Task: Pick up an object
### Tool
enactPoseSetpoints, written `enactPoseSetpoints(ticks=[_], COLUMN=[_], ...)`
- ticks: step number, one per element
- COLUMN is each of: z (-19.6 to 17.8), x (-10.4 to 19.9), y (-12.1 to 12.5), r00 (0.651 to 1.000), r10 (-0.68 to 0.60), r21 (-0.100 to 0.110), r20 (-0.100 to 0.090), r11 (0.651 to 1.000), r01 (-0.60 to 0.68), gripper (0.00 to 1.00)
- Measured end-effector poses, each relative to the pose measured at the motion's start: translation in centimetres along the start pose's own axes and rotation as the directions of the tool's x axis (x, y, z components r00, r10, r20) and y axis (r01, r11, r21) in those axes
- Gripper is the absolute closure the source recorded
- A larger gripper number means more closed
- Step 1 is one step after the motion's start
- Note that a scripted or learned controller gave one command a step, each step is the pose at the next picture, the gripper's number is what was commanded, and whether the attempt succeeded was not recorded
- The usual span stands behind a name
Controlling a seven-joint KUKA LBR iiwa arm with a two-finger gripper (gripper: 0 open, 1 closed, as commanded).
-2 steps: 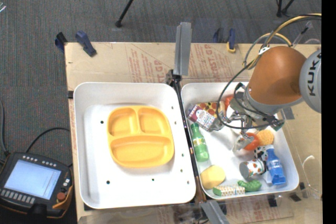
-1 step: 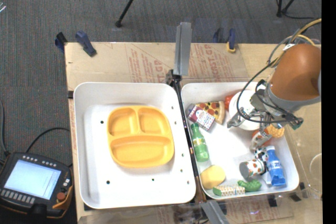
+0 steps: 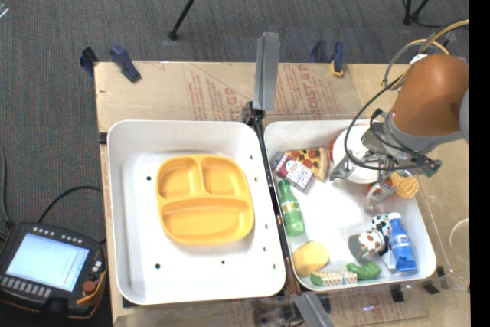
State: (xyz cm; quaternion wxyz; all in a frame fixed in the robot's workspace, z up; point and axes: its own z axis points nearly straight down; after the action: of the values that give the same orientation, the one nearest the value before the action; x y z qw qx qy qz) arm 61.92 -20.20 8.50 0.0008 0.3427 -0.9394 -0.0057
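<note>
**Arm over the right bin, nothing lifted yet**

The left bin (image 3: 122, 165) holds 1 yellow divided plate (image 3: 205, 197). In the right bin (image 3: 425, 230) lie the candidates: a green bottle (image 3: 291, 208), a pizza slice (image 3: 310, 160), a yellow lemon-like piece (image 3: 309, 257), a blue carton (image 3: 403, 245). The gripper (image 3: 380, 188) hangs over that bin's far right part, just beside a waffle-like orange piece (image 3: 405, 185). Whether the jaws are spread or pinching, I cannot tell. By my judgement, the grasp and lift remain.

Yellow tray (image 3: 205, 197) in left bin (image 3: 122, 165); toys crowd right bin (image 3: 337, 230).
</note>
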Motion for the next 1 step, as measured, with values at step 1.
enactPoseSetpoints(ticks=[1], z=[-0.23], x=[-5.12], y=[1.98], r00=[0.999], r10=[-0.037], r21=[0.008], r20=[0.002], r11=[0.999], r01=[0.037], gripper=[0.00])
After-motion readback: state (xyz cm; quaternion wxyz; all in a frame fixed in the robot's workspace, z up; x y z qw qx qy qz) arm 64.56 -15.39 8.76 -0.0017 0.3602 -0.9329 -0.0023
